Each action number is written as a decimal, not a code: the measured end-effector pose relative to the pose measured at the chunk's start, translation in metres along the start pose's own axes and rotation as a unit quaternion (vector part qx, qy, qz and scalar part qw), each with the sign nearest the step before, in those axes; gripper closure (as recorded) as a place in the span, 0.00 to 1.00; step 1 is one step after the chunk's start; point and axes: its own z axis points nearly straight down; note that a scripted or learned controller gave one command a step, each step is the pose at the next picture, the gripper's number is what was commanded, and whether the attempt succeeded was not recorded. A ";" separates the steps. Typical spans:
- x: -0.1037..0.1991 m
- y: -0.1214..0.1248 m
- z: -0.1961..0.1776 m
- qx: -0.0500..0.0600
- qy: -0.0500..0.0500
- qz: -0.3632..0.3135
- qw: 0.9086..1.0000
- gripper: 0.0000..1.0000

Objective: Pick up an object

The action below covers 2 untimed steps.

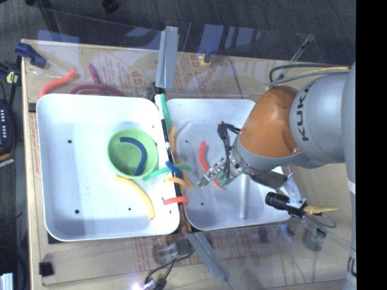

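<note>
My gripper (pixel 213 178) hangs low over the middle of the right bin (pixel 208 216), under the orange wrist band. A small red curved strip (pixel 202 154) lies just up and left of it, touching or nearly touching the tip. Along the divider between the bins lie orange strips (pixel 176 181), a green strip (pixel 158 173), a blue piece (pixel 172 166) and a red piece (pixel 174 200). In the left bin (pixel 66 180) a green bowl (pixel 127 157) holds a blue curved strip (pixel 138 150), with a yellow strip (pixel 140 195) below it.
The grey arm body covers the right half of the right bin. A raised ridge (pixel 244 199) runs down that bin's floor near the gripper. Loose orange and purple strips (pixel 91 88) lie on the bench behind the left bin. Cables hang at the bench's front edge.
</note>
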 end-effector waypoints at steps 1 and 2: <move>-0.058 0.064 -0.080 -0.002 -0.003 0.053 0.999 1.00; -0.010 0.014 -0.007 0.000 -0.001 -0.023 1.000 1.00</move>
